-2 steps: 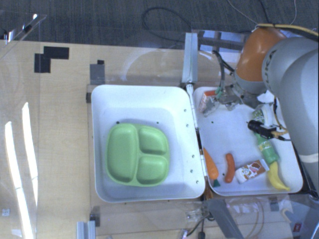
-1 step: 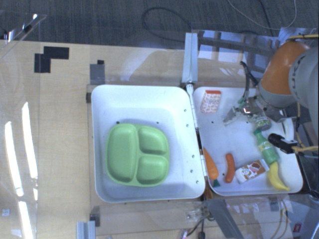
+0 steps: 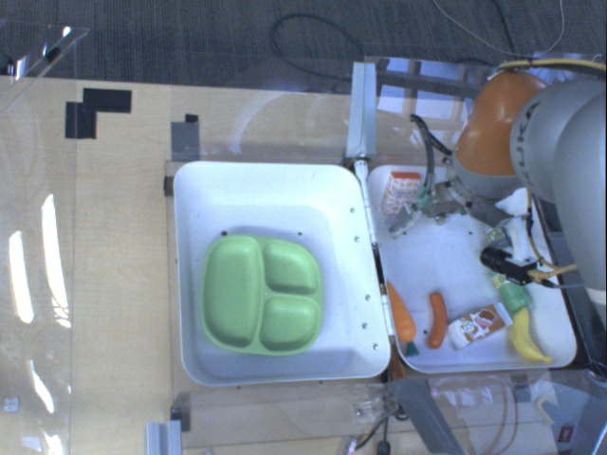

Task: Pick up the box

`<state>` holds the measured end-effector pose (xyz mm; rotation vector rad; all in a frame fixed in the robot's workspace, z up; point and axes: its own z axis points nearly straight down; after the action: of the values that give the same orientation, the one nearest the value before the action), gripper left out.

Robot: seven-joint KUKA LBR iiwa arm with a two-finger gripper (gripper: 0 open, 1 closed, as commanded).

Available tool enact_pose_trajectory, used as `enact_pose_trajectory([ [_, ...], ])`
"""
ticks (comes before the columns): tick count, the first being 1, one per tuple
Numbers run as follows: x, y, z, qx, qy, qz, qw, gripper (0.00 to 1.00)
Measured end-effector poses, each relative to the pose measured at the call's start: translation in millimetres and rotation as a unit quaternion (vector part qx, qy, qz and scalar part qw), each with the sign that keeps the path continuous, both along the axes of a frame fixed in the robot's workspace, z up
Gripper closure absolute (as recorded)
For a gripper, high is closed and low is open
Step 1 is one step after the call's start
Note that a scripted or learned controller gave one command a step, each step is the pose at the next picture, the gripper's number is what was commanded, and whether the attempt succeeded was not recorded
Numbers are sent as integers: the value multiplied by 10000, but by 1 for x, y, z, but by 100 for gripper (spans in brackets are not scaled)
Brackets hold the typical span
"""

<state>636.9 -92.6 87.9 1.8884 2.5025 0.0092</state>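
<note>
In the camera view, you had the box (image 3: 402, 193) lying at the far left corner of the right bin (image 3: 569, 354), close against its wall, which probably left little room on that side. The tool (image 3: 424, 207) hung just right of the box, near or touching its edge. Whether it stood wide or narrow, you could not tell. A carrot (image 3: 402, 317), sausage (image 3: 436, 319) and banana (image 3: 525, 338) lay near.
</note>
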Motion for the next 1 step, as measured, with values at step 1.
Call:
enact_pose_trajectory([
  [1,32,2,0,-5,51,295,9996,0],
])
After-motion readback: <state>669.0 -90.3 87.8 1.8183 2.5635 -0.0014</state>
